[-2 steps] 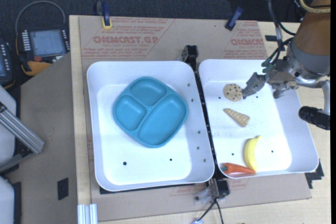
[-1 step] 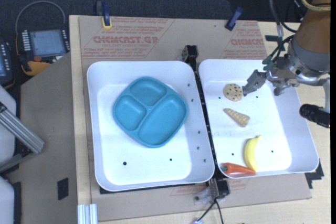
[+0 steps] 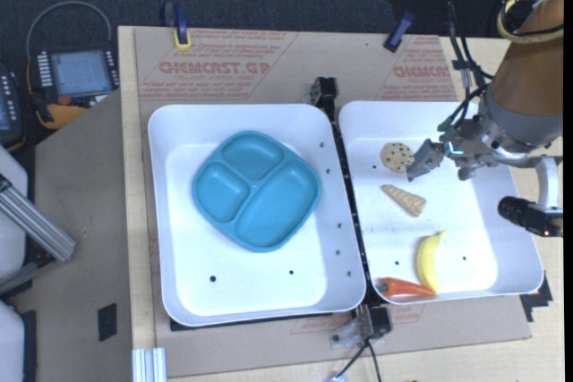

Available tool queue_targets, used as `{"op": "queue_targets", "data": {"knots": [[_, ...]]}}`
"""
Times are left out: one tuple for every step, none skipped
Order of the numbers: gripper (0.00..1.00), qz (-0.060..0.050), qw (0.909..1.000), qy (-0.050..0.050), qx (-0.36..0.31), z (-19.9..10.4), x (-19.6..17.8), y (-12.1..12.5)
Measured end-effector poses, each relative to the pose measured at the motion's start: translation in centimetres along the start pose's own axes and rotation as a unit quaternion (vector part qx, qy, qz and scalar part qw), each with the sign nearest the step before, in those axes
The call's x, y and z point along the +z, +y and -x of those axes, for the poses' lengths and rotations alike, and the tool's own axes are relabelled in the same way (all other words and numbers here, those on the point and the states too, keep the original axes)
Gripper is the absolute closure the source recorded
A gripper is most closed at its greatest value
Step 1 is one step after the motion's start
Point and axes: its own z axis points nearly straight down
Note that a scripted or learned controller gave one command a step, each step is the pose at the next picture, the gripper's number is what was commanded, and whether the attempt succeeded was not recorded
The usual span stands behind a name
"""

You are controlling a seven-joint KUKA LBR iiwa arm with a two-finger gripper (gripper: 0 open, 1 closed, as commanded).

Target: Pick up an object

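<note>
Currently at the approach stage: gripper [image 3: 445, 164] over the upper part of the right bin [image 3: 510, 282], arm reaching in from the right. Fingers [image 3: 423, 160] spread apart, nothing between them, one tip just beside the cookie [image 3: 393, 157]. Four candidates in that bin: cookie near the top left, a cone-shaped wafer [image 3: 405, 199] below it, a banana [image 3: 431, 261] lower down, a carrot [image 3: 407, 287] against the front wall and touching the banana's lower end. Left bin [image 3: 170, 219] holding a blue divided plate [image 3: 257, 190], well apart from the gripper. Nearest target, by judgement: the cookie, though flat and low, so likely to slip out from a shallow pinch. Better bet probably the wafer cone or the banana, with more height to close on. For a clean pick: centre over the chosen item first, turn the wrist so the closing line crosses its narrow width, descend straight until the tips straddle it close to the bin floor, then close and lift slowly. Best avoided: the carrot, crowded by the wall and the banana. Also worth watching: tips nudging the cookie sideways on the way down.
</note>
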Motion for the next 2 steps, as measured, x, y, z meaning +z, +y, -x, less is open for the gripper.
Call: {"op": "queue_targets", "data": {"knots": [[0.00, 0.000, 1.0000, 0.000, 0.000, -0.7, 4.5, 0.1], [0.00, 0.001, 1.0000, 0.000, 0.000, 0.1, 10.1, 0.5]]}}
